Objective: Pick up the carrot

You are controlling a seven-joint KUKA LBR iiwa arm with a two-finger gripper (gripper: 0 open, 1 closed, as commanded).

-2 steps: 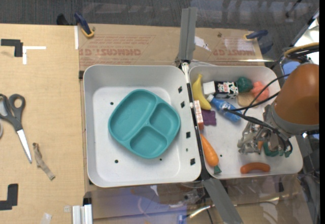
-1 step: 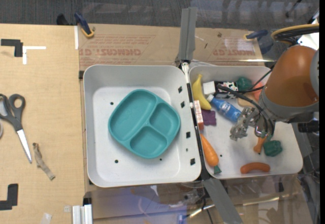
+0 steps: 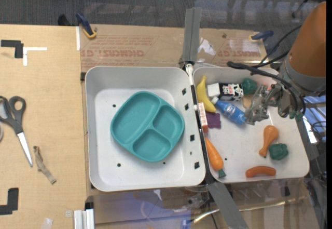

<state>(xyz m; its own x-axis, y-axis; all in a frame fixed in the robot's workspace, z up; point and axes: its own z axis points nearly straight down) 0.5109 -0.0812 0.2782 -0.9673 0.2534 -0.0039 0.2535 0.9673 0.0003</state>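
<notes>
1. Nearest the camera, along the right bin's [image 3: 290, 175] front edge: red sausage [image 3: 261, 172].
2. Against that bin's left wall, near the front corner: carrot [image 3: 213, 155], green tip frontward.
3. Over the bin's back right part: gripper [image 3: 258, 113], nothing seen between fingers; apart or together, cannot tell.
4. Left bin [image 3: 98, 119]: teal plate [image 3: 148, 126] at centre.

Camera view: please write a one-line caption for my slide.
Claw above right bin; carrot lies by its left wall.
</notes>
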